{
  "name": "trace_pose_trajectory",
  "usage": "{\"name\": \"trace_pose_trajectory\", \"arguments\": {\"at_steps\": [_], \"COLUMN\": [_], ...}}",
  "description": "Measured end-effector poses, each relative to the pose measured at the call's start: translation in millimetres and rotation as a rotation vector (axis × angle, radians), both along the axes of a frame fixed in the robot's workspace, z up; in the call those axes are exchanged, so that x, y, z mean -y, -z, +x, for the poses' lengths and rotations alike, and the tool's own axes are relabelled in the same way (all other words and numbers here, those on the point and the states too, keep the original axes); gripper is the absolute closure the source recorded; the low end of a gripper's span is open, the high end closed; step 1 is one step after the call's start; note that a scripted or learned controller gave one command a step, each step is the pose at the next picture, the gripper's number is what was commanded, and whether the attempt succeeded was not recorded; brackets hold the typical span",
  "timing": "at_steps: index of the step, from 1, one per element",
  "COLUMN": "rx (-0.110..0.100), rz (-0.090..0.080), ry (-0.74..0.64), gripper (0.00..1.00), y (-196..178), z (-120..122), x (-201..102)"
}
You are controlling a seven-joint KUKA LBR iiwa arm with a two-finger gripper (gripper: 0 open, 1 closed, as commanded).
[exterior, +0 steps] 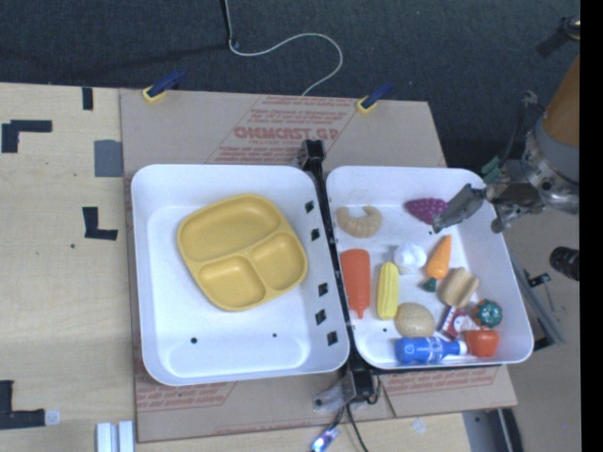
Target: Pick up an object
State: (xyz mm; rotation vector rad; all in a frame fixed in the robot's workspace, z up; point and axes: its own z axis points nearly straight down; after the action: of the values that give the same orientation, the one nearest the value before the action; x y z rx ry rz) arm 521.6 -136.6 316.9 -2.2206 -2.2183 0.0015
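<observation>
My gripper (pixel 476 217) hovers over the upper right part of the right bin (pixel 377 179), its two dark fingers spread apart with nothing between them. The left fingertip (pixel 447 218) sits just beside a purple bunch of grapes (pixel 421 207). Below it lie a small orange carrot (pixel 437 257), a white piece (pixel 408 255), a bread roll (pixel 457 286) and a green ball (pixel 488 313). Farther left are a croissant (pixel 360 220), a long orange carrot (pixel 355 281), a corn cob (pixel 387 290) and a potato (pixel 415 320). A blue bottle (pixel 429 349) and a red tomato (pixel 481 344) lie along the front wall.
The left bin (pixel 155 281) holds a yellow divided plate (pixel 242 250). Black clips join the bins along the middle wall (pixel 325 252). Both bins rest on cardboard (pixel 188 130); a white cable (pixel 283 45) loops behind.
</observation>
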Motion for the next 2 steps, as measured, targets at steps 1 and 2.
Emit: {"name": "trace_pose_trajectory", "arguments": {"at_steps": [1,2], "rx": [0.013,0.015], "rz": [-0.006,-0.009], "ry": [0.003,0.001], "gripper": [0.00,0.00], "y": [-118.1,-225.1], "z": [-39.5,-37.8], "x": [51.5,89.4]}}
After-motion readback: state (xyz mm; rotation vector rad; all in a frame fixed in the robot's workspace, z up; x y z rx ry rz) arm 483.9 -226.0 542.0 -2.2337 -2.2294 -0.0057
